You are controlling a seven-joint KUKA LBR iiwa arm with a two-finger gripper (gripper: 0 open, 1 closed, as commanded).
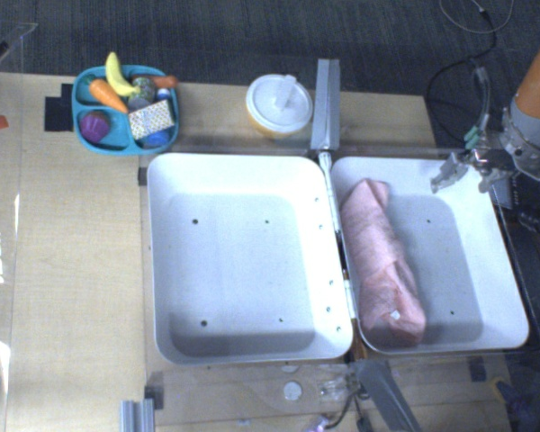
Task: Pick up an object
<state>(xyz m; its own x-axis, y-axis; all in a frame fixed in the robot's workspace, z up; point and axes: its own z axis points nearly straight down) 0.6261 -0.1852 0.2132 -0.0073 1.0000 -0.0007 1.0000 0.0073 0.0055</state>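
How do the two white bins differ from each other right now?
The right bin holds a rolled pink cloth lying along its left side, while the left bin shows only its bare white floor. The arm's hand hangs over the right bin's far edge; the left bin has no arm above it. Both are shallow, white, square with rounded corners, and sit side by side.

A rolled pink cloth (383,261) is lying lengthwise along the left wall of the right bin (486,336), crowding that side against the divider, while the bin's floor to the cloth's right is lying open beneath the gripper (461,173) hanging over the upper right rim.
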